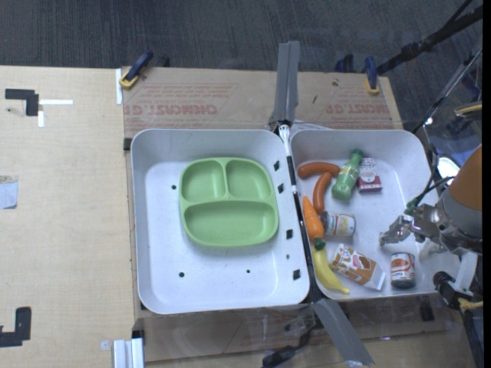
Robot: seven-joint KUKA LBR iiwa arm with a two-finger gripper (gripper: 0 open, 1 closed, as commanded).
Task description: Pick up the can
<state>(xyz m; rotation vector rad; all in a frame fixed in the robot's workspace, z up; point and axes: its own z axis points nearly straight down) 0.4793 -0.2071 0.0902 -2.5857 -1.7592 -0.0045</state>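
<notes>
Left bin (149, 228): green divided plate (229, 202).
Right bin (399, 148): can (402, 270) upright near front; tool (400, 231) just beyond it.

One fixed camera looks down at a slant from above the worktop (61, 228). It frames both white bins (146, 228) side by side.

A: how tight is it around the can (402, 270)?

B: snug. Juice pouch (357, 267) just to its left, bin wall (421, 146) near its right. Bare floor above it though.

A: left bin?

B: 1 green plate (229, 202) mid-floor, open margins around it.
</notes>
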